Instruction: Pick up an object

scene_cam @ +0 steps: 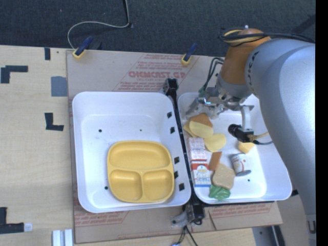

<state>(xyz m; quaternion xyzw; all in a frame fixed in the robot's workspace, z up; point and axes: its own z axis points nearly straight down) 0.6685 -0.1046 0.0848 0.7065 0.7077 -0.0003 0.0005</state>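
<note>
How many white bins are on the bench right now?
2. The left bin holds a yellow divided tray; the right bin holds the small food items, with the gripper over its far end.

The left bin [84,137] offers open floor along its far half and left side; a yellow divided tray [140,169] fills its near middle. The right bin [274,186] is crowded: bread-like slices [205,129], a small carton [197,150], a can [237,163] and a green piece [219,192] line its left and middle. The grey arm [287,86] overhangs its far right part. Bare floor remains near the right bin's near-right corner.
</note>
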